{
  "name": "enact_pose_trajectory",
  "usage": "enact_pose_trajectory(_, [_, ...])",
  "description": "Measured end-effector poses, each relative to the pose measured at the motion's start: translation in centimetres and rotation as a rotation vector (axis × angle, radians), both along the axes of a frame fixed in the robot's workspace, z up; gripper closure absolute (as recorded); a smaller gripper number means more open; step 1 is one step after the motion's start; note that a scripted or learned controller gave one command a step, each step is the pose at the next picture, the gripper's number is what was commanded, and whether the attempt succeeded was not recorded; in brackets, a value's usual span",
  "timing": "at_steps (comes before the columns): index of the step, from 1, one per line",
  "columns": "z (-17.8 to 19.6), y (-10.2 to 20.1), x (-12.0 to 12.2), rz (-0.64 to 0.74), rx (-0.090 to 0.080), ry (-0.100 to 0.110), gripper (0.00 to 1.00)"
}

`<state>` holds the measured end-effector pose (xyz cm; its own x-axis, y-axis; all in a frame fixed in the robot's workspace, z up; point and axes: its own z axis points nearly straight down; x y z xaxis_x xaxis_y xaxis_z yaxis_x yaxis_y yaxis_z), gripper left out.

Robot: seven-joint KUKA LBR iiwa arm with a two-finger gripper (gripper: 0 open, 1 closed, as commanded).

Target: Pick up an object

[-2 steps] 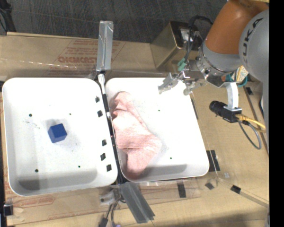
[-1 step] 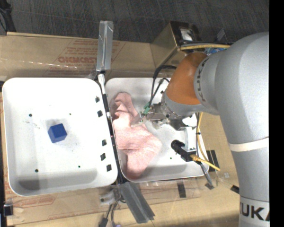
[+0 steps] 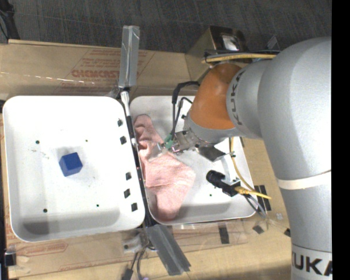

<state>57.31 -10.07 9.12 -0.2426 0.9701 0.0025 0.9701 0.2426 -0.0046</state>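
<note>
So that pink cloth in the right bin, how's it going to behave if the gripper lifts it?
The pink cloth lies crumpled in folds, so it is probably floppy and would drape and hang from one pinch point. It looks thin, so likely light. Part of it lies against the right bin wall by the divider, so it may drag there as it rises.

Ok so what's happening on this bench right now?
A grey KUKA arm with an orange band reaches from the right into the right-hand white bin. Its claw is down at a crumpled pink cloth lying along that bin's left side; whether it has gripped the cloth can't be made out. A small blue cube sits alone in the left white bin, untouched.
</note>
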Motion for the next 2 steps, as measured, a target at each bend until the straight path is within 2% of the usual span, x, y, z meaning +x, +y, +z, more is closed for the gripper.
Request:
enact_pose_trajectory(1, [0.1, -4.9, -5.9, 0.006, 0.000, -0.003, 0.00])
enact_pose_trajectory(2, [0.1, -6.5, -2.2, 0.169, -0.001, -0.005, 0.00])
